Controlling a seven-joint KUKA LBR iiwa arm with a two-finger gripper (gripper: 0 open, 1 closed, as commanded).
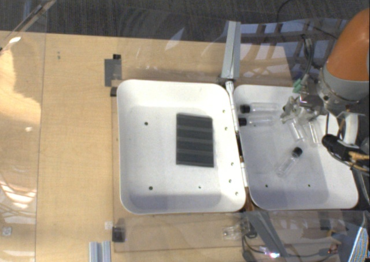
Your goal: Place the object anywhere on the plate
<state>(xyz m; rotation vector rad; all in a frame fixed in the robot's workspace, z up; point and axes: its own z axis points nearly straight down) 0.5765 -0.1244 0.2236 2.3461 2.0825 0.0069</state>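
A dark grey ribbed plate (195,139) lies flat in the middle of the left bin (133,157). In the right bin (329,191) lie clear vials with black caps. Two rest side by side near its far left corner (259,108) (257,121). A third vial (289,161) lies tilted near the bin's middle. My gripper (304,135) hangs over the right bin's far half, up and to the right of the third vial. Its two pale fingers (297,130) stand apart, open, with only white bin floor between them.
A metal post (231,50) stands behind the seam between the bins. The arm's orange band (350,47) and cables (347,151) overhang the right bin's right side. Black brackets (114,70) sit at the left bin's corners on the wooden bench.
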